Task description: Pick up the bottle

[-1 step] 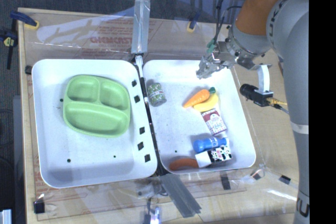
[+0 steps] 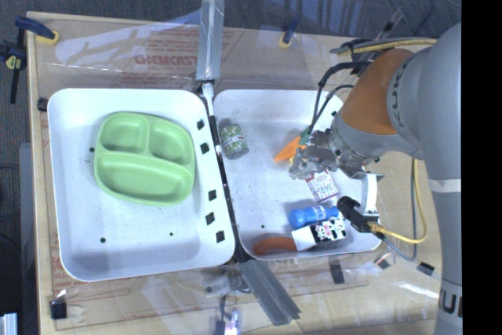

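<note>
The grey arm [image 2: 427,114] comes in from the right of the view and bends down over the right bin [image 2: 259,192], its orange band [image 2: 375,94] sitting just above the wrist, with black cables looping over the band and a yellow cable trailing off below the wrist towards the bench edge. The wrist tilts downward and to the left, so the gripper [image 2: 307,162] hangs low over the middle-right part of the bin floor. Whether it is open or shut cannot be told from this angle, as the wrist body and its shadow cover the tips. Just left of the gripper, almost touching it, lies a small orange carrot-shaped piece [image 2: 286,149]. Directly below it lies a small white and red packet [image 2: 321,186]. Further below again lies the bottle [image 2: 313,214], blue with a paler cap end, on its side near the bin's lower wall and apart from the gripper. A black-and-white patterned box [image 2: 321,234] lies against the bottle's lower side, and a brown sausage-shaped item [image 2: 272,245] lies to the left of that box. Well to the left of the gripper, near the divider, sits a small greenish can [image 2: 232,139]. The left bin [image 2: 78,239] holds a green divided plate [image 2: 146,158].
</note>
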### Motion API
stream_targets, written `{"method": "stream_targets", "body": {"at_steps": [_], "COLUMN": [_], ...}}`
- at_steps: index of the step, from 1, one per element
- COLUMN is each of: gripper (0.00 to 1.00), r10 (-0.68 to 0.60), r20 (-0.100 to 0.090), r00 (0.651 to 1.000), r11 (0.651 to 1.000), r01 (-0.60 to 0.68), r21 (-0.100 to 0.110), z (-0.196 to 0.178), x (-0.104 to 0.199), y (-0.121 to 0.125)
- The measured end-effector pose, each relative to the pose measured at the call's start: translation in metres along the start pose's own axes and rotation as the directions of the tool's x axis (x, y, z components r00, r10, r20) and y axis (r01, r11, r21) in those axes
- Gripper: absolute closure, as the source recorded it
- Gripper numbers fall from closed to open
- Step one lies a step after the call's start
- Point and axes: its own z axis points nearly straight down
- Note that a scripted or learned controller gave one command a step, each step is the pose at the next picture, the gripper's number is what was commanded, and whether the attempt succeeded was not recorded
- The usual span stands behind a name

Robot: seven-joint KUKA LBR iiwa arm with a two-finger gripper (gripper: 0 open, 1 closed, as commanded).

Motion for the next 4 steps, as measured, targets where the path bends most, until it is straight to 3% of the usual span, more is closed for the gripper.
{"method": "stream_targets", "body": {"at_steps": [1, 2, 3, 4], "gripper": [0.00, 0.00, 0.00, 0.00], "r10": [0.112, 0.099, 0.288, 0.220], "r20": [-0.002, -0.002, 0.000, -0.001], "r00": [0.994, 0.995, 0.958, 0.975], "r11": [0.994, 0.995, 0.958, 0.975], "r01": [-0.112, -0.099, -0.288, -0.220], "r21": [-0.001, -0.003, -0.002, -0.001], "z": [0.038, -0.011, -0.020, 0.038], "x": [0.008, -0.009, 0.023, 0.028], "y": [-0.070, -0.066, -0.073, -0.074]}}
